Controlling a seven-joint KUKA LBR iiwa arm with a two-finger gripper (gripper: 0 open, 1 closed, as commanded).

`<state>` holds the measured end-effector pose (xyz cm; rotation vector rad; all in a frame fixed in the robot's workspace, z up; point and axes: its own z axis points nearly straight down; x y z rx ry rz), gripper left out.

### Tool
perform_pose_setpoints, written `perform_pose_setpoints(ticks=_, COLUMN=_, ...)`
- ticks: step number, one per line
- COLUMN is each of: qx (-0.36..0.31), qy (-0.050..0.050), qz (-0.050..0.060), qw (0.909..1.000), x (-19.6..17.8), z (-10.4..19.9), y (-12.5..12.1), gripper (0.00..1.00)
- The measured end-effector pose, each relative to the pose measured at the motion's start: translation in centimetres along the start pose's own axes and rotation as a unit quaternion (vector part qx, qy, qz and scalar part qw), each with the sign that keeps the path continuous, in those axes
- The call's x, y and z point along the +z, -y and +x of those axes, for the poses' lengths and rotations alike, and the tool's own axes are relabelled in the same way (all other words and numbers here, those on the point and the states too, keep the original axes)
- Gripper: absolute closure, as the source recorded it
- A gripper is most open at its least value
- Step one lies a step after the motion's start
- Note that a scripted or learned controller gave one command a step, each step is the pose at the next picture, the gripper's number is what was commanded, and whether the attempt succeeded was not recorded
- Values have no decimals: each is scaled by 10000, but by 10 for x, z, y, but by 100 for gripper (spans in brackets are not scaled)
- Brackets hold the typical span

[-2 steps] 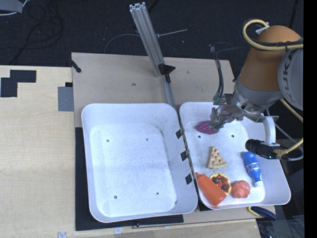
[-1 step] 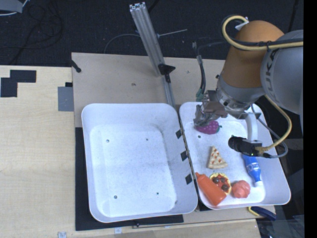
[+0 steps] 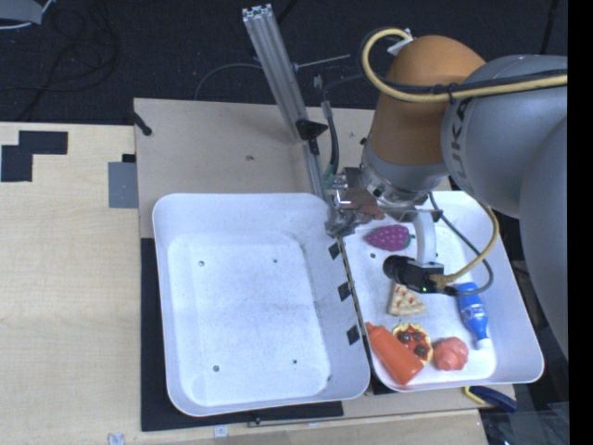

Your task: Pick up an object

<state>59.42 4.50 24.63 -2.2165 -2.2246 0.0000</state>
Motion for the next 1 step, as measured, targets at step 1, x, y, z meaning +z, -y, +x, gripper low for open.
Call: perform_pose_setpoints(ticks=1, qx=3, qy=1, qz=0, qw=10000, x=2, z=45, y=-5, gripper=100)
